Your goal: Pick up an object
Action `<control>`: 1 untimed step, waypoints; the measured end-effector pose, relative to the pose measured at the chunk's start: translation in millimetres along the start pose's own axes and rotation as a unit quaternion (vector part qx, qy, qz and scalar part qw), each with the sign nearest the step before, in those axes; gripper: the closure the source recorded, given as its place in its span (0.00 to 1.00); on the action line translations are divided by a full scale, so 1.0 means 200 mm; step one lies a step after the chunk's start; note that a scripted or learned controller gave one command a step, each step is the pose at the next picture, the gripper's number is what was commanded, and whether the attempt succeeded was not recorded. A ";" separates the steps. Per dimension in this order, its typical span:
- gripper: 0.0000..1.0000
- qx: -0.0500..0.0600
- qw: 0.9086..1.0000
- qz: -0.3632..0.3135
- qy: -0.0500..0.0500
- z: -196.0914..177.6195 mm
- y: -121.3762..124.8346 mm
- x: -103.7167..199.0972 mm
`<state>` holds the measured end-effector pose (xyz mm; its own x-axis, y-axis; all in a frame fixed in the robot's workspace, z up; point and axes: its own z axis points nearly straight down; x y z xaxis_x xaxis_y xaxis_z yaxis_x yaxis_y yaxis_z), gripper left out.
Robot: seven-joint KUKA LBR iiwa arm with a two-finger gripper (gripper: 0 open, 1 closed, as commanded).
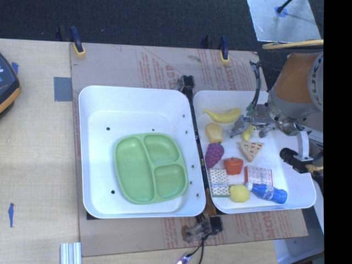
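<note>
Toy food in right bin, gripper low beside banana

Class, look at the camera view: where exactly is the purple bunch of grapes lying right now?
The purple grapes lie in the right bin, near its left wall, just below the small yellow fruit and left of the red tomato.

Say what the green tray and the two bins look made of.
Green tray: likely molded plastic, matte, judging by its uniform colour and soft rounded dividers. Left bin and right bin: probably thin plastic, smooth and slightly glossy, with rounded rims.
</note>
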<state>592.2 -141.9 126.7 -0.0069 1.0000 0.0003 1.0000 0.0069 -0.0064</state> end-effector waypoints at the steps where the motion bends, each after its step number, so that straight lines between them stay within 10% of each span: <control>1: 0.00 -0.001 1.000 0.001 0.000 0.17 0.32 0.20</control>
<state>656.0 -100.5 91.4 -0.0053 1.0000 0.0003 1.0000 0.0053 -0.0043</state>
